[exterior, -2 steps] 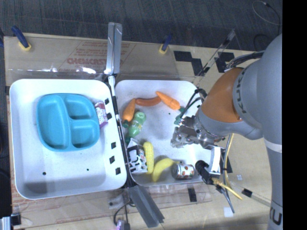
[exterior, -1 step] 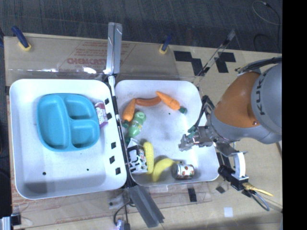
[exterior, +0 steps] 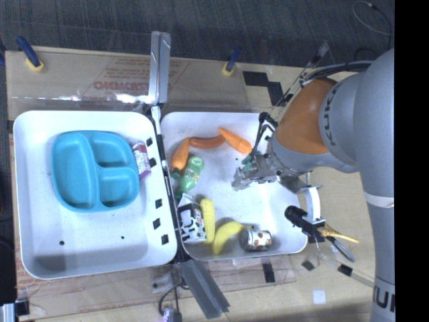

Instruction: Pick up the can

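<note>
Over the right bin [exterior: 281,123], we are seeing the hand [exterior: 242,177] hovering mid-bin; we cannot tell its state. We are noting the can [exterior: 257,239] lying well apart at the near wall, just beside a banana [exterior: 225,235] and corn [exterior: 208,219].

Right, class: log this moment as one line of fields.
stage: reaching | hand: over right bin, nothing seen held | can: lying near front wall beside banana | left bin: blue tray
</note>
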Available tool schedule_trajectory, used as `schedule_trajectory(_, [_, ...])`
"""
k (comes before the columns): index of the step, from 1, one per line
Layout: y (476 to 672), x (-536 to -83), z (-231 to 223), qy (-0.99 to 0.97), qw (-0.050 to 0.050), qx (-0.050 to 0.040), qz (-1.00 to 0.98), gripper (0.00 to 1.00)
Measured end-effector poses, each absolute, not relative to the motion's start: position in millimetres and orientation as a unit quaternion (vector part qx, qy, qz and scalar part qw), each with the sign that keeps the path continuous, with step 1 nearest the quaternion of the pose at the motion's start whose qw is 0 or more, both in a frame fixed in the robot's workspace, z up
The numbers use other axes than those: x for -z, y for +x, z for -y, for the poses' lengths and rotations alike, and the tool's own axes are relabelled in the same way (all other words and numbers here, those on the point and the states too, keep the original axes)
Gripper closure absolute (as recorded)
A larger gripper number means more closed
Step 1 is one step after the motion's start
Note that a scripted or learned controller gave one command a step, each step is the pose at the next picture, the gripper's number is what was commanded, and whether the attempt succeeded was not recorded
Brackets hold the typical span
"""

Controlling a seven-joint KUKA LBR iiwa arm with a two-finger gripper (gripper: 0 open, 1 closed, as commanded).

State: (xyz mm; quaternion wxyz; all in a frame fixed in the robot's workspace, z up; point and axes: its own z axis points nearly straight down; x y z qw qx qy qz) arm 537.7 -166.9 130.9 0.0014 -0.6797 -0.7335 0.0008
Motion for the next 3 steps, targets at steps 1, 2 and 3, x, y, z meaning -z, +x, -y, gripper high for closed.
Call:
schedule_trajectory(1, [476.6,-177,190,-0.586,0.001,-0.0002,0.810,0.00])
schedule_trajectory(2, [475.6,-101,144,-0.704,0.003,-0.0012,0.711,0.00])
schedule_trajectory(3, [477.2,-167,176,-0.572,-0.001,-0.0001,0.821,0.00])
